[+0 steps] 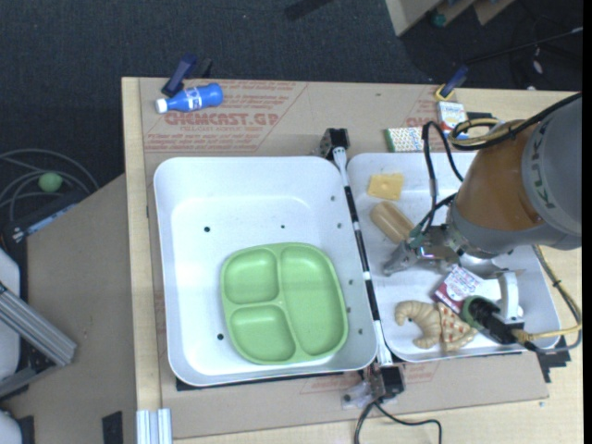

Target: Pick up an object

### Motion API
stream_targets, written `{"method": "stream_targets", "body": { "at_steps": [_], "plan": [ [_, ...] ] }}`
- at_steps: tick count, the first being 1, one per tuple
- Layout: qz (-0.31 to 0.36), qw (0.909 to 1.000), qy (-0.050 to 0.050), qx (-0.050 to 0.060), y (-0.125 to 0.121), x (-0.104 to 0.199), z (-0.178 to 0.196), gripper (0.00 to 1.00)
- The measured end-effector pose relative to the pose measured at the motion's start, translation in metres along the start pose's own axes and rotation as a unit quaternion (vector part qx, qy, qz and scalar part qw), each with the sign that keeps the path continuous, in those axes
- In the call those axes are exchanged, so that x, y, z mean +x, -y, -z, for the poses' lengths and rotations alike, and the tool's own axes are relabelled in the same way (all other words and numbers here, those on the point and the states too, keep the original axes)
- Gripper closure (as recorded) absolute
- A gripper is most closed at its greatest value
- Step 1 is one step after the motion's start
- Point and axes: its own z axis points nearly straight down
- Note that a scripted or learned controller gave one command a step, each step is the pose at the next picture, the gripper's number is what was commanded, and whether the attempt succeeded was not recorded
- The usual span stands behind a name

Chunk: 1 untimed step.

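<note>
My gripper (400, 259) hangs low in the right bin (413, 166), near its left wall, with the grey and orange arm behind it to the right. A tan roll (391, 220) lies just above the gripper and a yellow wedge (386, 186) lies farther back. Toward the front sit a tan croissant (418, 320) and a pizza slice (453, 327). A red and white packet (456, 286) lies right of the gripper, partly under the wrist. Nothing shows held in the gripper.
The left bin (185, 188) holds a green divided plate (282, 302). A blue and white bottle (190, 98) lies on the bench behind the left bin. A small checkered card (402, 139) lies behind the right bin. Cables loop around the arm.
</note>
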Motion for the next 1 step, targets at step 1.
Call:
{"method": "stream_targets", "body": {
  "at_steps": [1],
  "plan": [
    [0.001, 1.0, 0.0, -0.002, -0.0909, -0.0207, 0.0013, 0.0]
  ]
}}
